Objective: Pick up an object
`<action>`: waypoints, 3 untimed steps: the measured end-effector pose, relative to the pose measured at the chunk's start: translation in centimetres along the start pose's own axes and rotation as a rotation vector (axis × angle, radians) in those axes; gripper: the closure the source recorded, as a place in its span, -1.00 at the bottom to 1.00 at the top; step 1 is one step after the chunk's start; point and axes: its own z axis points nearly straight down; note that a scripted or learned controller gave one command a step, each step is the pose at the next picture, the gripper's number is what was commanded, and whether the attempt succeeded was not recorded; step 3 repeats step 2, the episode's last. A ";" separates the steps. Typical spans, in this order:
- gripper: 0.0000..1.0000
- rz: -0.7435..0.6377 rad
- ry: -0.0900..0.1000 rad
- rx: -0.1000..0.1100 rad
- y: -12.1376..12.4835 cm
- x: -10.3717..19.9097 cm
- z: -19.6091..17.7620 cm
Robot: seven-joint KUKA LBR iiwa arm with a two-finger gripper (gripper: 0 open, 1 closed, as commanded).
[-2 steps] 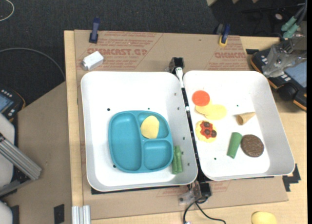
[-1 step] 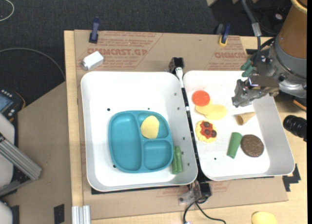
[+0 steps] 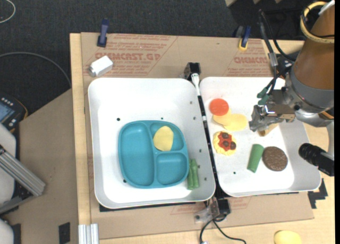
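Observation:
My gripper [image 3: 262,122] hangs over the right bin [image 3: 241,182], just right of a pale yellow piece [image 3: 235,122]. An orange round piece [image 3: 219,106] lies beside that yellow piece, toward the back. In front of them sit a small pizza slice with red dots [image 3: 224,143], a green cucumber-like stick [image 3: 255,158] and a brown round cookie [image 3: 275,159]. The stick and cookie are just in front of the gripper. The arm hides what lies directly under the gripper.
The left bin [image 3: 106,110] holds a blue divided tray [image 3: 139,155] with a yellow piece [image 3: 163,138] in its upper compartment. A green item [image 3: 192,174] lies along the tray's right side. A black divider [image 3: 199,99] separates the bins. A white block [image 3: 101,66] rests on the bench.

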 end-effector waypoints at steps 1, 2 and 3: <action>1.00 -0.004 0.002 -0.001 0.1 1.9 5.7; 1.00 -0.013 0.006 -0.030 0.1 9.6 -10.7; 1.00 -0.013 0.006 -0.030 0.1 9.6 -10.7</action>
